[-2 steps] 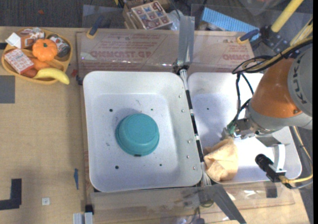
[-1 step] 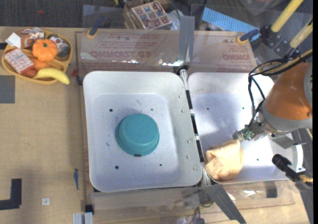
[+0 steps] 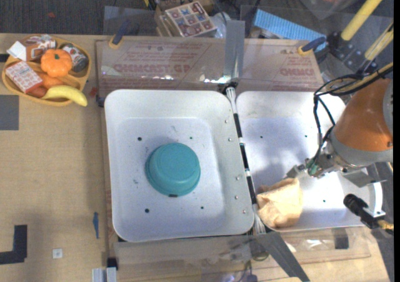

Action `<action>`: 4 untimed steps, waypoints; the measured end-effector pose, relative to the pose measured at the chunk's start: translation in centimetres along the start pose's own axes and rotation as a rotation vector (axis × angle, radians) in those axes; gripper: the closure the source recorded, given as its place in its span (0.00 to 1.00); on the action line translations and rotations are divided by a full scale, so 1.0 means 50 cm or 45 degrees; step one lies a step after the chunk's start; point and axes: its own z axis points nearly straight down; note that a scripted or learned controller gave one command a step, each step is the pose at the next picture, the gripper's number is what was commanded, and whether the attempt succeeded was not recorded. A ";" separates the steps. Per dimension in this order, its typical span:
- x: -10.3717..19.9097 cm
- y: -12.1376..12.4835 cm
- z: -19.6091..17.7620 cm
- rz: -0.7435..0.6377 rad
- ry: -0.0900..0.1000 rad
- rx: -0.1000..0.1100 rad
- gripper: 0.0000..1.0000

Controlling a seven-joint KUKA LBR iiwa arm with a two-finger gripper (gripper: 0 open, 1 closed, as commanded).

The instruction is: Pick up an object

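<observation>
A teal bowl [image 3: 174, 169] lies upside down in the middle of the left bin [image 3: 125, 118]. A crumpled tan cloth-like object [image 3: 280, 205] sits in the near left corner of the right bin [image 3: 281, 118]. My gripper [image 3: 307, 168] hangs low over the right bin, just above and to the right of the tan object's upper edge. The grey arm with its orange band [image 3: 367, 125] comes in from the right and hides part of that bin's right side.
A divider rim [image 3: 239, 149] separates the two bins. A yellow plate [image 3: 44, 71] with toy fruit and small boxes rests on the bench at the far left. Boxes and clutter stand behind the bins.
</observation>
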 end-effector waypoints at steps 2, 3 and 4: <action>0.061 0.042 -0.017 -0.125 0.004 0.000 1.00; 0.144 0.186 -0.188 -0.011 0.010 0.016 1.00; 0.151 0.132 -0.341 0.117 0.008 0.017 1.00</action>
